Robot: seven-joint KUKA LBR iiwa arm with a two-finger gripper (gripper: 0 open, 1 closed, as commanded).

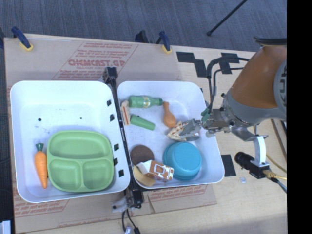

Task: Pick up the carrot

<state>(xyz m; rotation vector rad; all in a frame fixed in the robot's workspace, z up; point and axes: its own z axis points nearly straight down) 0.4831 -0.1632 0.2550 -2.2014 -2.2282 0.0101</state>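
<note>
The carrot (41,165), orange with a green top, lies along the left wall of the left bin (29,94), just beside the green divided plate (80,161). My gripper (191,129) is far from it. It hangs low over the right bin (195,89) near that bin's right wall, just above the blue bowl (183,160). Its tip is right next to a small tan and white toy (175,131). I cannot see whether it touches that toy.
The right bin also holds a green bottle (145,101), a green pickle (142,123), a drumstick (168,115), a brown cookie (141,154) and a small carton (161,170). A black divider clip (111,74) sits between the bins.
</note>
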